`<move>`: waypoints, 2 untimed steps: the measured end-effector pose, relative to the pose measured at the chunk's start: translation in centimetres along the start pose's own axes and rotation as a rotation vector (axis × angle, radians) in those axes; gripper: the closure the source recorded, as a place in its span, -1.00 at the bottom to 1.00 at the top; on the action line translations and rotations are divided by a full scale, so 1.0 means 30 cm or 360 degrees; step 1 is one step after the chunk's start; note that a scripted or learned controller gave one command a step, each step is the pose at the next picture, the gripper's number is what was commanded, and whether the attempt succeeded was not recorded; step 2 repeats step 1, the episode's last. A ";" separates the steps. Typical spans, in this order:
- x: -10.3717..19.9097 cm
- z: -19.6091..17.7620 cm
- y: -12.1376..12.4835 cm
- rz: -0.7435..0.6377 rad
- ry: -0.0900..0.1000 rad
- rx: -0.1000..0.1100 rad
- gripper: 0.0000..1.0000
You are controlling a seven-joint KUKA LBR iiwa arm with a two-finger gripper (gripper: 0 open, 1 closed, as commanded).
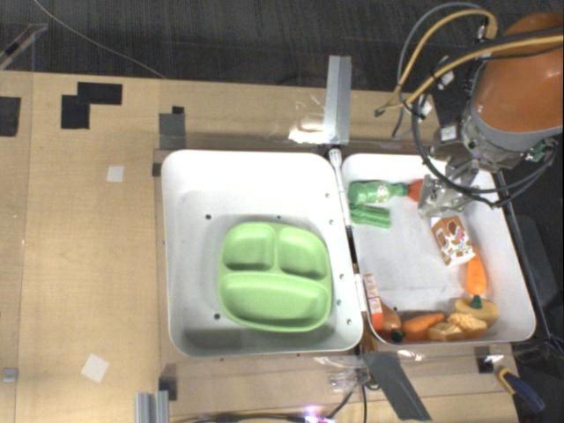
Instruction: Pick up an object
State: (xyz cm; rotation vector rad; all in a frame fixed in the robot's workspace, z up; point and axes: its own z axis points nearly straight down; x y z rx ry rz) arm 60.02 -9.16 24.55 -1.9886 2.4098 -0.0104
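The arm (515,86) enters from the upper right of the frame, and its gripper (438,194) hangs over the top of the right bin (520,307). Whether the gripper is released or clenched, I cannot tell. Just left of it lies a green bottle (374,192) above a green block (371,218). A snack packet (451,239) and a carrot (476,276) lie lower right. The left bin (185,201) holds 1 green tray (275,276) with 3 compartments.
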 end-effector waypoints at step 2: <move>-0.008 -0.039 -0.006 0.0003 -0.0008 0.0010 1.00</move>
